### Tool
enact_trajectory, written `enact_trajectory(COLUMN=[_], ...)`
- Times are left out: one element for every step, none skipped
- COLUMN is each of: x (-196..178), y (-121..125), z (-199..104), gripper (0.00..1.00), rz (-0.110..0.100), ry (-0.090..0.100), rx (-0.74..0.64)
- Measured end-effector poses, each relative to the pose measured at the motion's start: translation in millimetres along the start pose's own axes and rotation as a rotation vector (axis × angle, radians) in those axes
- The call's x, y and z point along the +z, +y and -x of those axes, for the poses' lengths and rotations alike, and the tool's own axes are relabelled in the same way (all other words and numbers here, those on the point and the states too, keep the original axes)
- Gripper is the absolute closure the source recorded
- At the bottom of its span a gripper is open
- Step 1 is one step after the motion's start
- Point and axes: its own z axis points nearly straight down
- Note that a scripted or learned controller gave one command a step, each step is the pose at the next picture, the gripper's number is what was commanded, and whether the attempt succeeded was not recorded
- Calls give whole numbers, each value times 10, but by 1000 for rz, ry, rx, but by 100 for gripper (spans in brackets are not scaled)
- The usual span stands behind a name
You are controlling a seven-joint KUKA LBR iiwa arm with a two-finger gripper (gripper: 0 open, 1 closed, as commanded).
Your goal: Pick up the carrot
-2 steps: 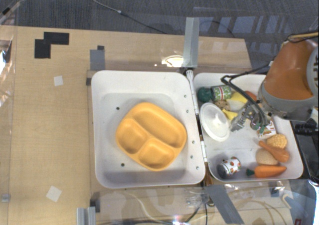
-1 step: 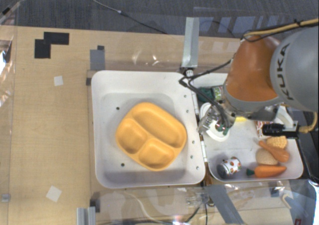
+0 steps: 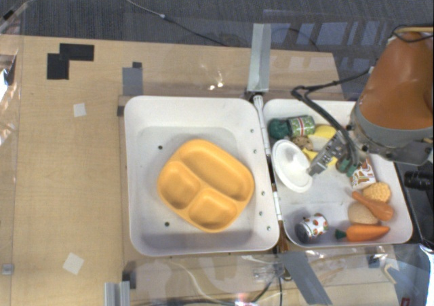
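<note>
A: Start with the big things; what sits where?

B: The bench [image 3: 68, 182] carries two shallow white bins side by side; the left bin [image 3: 142, 162] holds a yellow divided plate [image 3: 205, 184], lying slightly askew in the middle; the right bin [image 3: 403, 230] is crowded with small toys.

A: And the arm?

B: The KUKA arm [image 3: 400, 98] reaches in from the right and looms over the far right part of the right bin; its pincer [image 3: 332, 157] hangs over the bin's middle, just right of a white bowl [image 3: 291, 165]; I would judge it is placed there to work among the toys rather than over the plate.

A: Is it holding anything?

B: I cannot tell how it stands; it is dark and small against the clutter; nothing can be made out in its grip.

A: Where is the carrot?

B: The carrot [image 3: 365, 233] lies flat along the near wall of the right bin, towards the right corner, green end pointing left; it is apart from the pincer, nearer the camera; a tan bread roll [image 3: 363, 214] sits just behind it, and a small round can [image 3: 312, 226] to its left.

A: Anything smaller?

B: A green tin [image 3: 293, 125] on its side at the far end; a yellow piece [image 3: 325, 132] beside it; the carrot is not yet picked up, I would say.
</note>
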Motion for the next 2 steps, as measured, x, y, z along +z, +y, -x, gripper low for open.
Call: enact_trajectory(x=[779,-379], y=[189,-333], z=[-313,169], gripper=[100,100], rz=[-7,3], ry=[9,-6], rx=[191,112])
